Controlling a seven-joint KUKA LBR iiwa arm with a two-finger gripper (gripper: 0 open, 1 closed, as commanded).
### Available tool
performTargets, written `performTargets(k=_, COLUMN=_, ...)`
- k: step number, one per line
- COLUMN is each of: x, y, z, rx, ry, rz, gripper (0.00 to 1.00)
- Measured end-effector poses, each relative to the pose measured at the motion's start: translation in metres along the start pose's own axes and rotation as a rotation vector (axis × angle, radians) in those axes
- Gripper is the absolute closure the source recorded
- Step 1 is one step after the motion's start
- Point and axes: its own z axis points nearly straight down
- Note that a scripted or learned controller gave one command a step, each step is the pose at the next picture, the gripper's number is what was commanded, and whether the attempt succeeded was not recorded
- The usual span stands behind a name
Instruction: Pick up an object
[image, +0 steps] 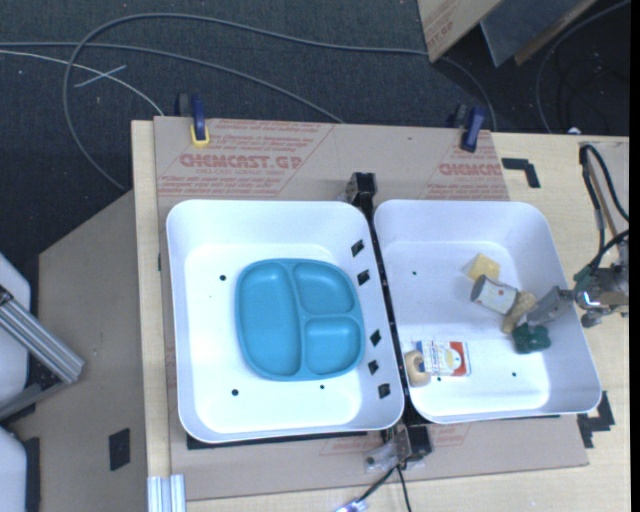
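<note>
The right white bin (520, 222) holds several small objects. A pale yellow block (485, 267) lies towards its back. Just in front of it lies a grey and white cylinder (495, 294) on its side. To the right of that, a green piece with a dark grey stem (532, 336) rests near the bin's right wall, touching a small tan piece (514, 321). A flat packet with a red and white label (443, 358) lies near the front left, with a round tan item (415, 369) against its left end.
The left white bin (190, 300) holds a blue divided plate (299, 318). A black divider with clips (372, 300) runs between the bins. Cables and a metal fitting (600, 292) stand just outside the right bin's right wall.
</note>
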Motion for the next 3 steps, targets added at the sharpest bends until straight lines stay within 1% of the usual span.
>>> performTargets(k=1, x=0.002, y=0.003, z=0.062, rx=0.0, ry=0.001, rz=0.0, gripper=0.0)
performTargets(k=2, x=0.006, y=0.004, z=0.114, rx=0.0, ry=0.006, rz=-0.003, gripper=0.0)
performTargets(k=3, x=0.003, y=0.004, z=0.101, rx=-0.004, ry=0.0, rz=-0.001, gripper=1.0)
